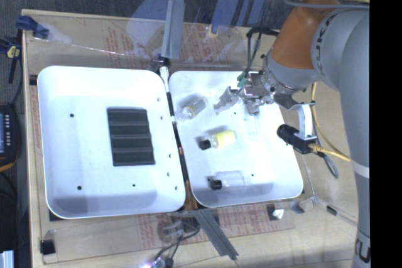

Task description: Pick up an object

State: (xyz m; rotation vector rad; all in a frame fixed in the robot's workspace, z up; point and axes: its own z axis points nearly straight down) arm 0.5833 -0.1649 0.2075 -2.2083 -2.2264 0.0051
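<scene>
Here, the gripper (242,97) hangs over the upper middle of the right bin (286,182), carried by the grey arm (339,41) with its orange band, which reaches in from the right side of the camera view. The view does not show well enough whether the gripper is spread or pressed together, and nothing can be seen pinched in it. Three loose objects lie in the right bin. A clear bottle (191,106) lies on its side to the left of the gripper, near the wall shared by the two bins. A yellow bottle with a black cap (218,139) lies on its side below the gripper, near the bin's centre, cap pointing left, apart from the gripper. A clear container with a dark cap (227,181) lies near the lower wall of the bin, well apart from the gripper. No label or writing on any of the three can be read at this resolution. The left bin (63,91) holds a black ribbed rectangular block (130,136) lying flat near its centre. The faint red printing on the bench surface (113,41) around the bins is too blurred to read. A black-tipped cable fitting (294,137) hangs beside the right wall of the right bin, below the arm's wrist. Clear and blue panels (235,12) stand behind the bins.
</scene>
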